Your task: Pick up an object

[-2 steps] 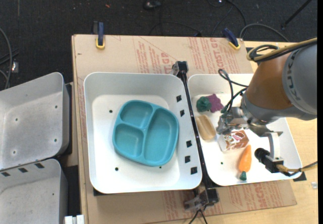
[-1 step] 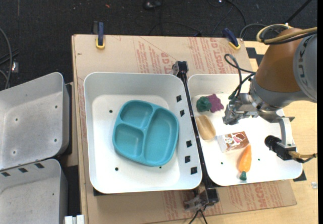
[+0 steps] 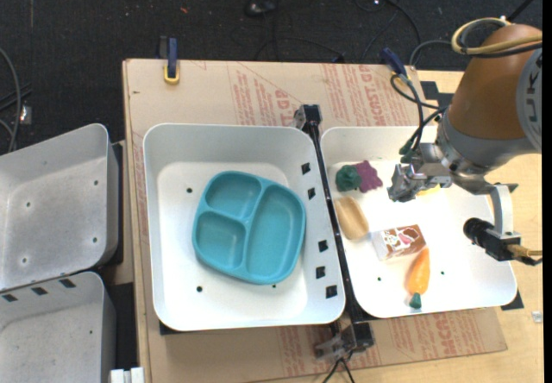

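In the right white bin point(image 3: 483, 291), nearest: lying loose, an orange plastic carrot point(image 3: 417, 273), a small printed carton point(image 3: 399, 241), a tan bread roll point(image 3: 351, 217); farther back, hovering by purple-green toy grapes point(image 3: 359, 176), the gripper point(image 3: 405, 185), grip impossible to judge; risking a miss through crowding

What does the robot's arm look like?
The arm is fat and rounded, orange on top and grey lower down. Its gripper is a small grey metal block. Dark cables loop near its top, and a black handle-shaped part sticks out by a pale bracket.
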You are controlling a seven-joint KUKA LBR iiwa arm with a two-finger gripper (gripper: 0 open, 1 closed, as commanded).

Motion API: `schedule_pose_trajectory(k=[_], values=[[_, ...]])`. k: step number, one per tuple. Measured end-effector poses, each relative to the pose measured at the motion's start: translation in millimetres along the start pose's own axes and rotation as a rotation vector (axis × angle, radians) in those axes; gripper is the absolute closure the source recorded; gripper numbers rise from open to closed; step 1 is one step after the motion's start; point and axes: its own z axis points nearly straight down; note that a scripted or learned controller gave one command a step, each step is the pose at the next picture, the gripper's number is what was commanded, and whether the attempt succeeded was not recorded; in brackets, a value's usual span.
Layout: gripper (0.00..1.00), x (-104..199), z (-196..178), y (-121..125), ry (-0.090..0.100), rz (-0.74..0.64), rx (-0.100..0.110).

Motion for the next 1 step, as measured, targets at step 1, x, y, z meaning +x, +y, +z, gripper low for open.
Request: schedule_pose_trajectory(k=[1], values=[[1.00,2.3,-54.6,10.3,-0.001,0.000,0.000]])
